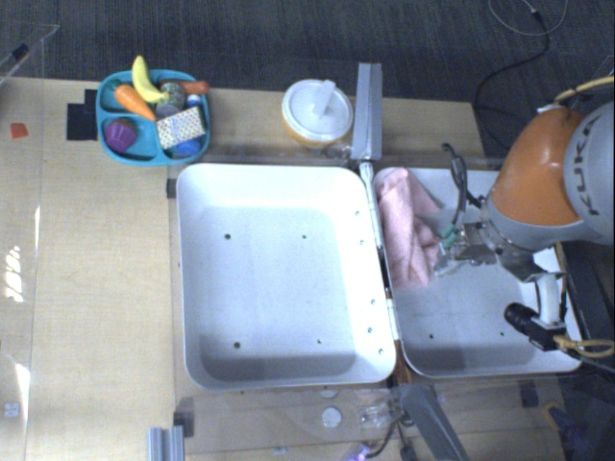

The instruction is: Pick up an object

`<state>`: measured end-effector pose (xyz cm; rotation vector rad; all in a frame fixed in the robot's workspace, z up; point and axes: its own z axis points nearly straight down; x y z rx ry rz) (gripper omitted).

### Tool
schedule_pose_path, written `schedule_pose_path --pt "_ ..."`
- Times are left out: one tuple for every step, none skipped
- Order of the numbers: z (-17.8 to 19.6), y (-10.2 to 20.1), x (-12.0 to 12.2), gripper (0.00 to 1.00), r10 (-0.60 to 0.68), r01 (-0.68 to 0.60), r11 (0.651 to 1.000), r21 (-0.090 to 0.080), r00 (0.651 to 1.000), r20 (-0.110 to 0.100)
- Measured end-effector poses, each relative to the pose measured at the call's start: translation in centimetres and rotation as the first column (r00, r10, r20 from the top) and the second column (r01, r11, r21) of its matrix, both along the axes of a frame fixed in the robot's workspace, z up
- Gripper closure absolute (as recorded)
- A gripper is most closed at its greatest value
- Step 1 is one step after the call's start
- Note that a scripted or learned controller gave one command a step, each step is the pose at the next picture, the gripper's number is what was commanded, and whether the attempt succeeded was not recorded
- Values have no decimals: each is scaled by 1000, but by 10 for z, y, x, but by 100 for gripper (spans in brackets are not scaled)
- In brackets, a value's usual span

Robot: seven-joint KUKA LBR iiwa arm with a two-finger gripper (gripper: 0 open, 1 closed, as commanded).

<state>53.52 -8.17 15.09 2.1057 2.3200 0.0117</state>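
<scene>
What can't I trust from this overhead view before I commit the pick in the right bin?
- Pincer: too small and cluttered with cables to read its state or whether it touches the pink cloth.
- Right bin: its right side is covered by the arm.
- Blue tray at top left: the small items beside the banana are too tiny to identify.

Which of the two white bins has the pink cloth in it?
The right bin, under the arm: the pink cloth lies along its left wall, beside the pincer. The left bin holds no cloth.
</scene>
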Motion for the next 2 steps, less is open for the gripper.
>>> schedule_pose_path --pt "71 7 -6 100 -111 111 994 0 994 -3" --pt "71 7 -7 0 -111 111 994 0 994 -3"
